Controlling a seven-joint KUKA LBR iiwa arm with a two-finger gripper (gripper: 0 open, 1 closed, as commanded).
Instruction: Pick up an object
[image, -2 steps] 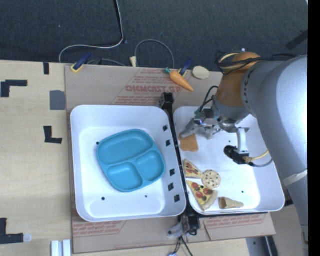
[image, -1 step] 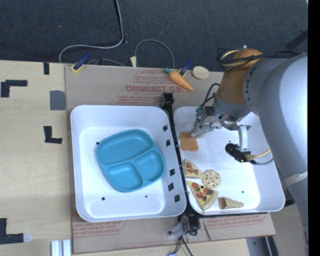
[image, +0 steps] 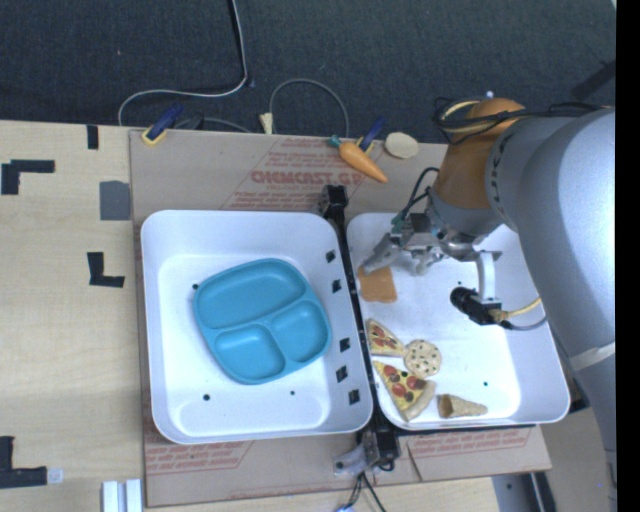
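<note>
The hand (image: 385, 258) hovers low in the right bin (image: 520, 395), right above the toast slice (image: 378, 287); finger state can't be told. Reaching step, likely; next, descend and close.

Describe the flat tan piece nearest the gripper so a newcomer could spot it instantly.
Look in the right white bin, at its upper left area beside the divider. Just below the gripper lies the tan toast slice. It is plain and squarish, unlike the topped pizza slices and round cookie further down.

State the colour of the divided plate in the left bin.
Light blue divided plastic plate, camera view.
</note>
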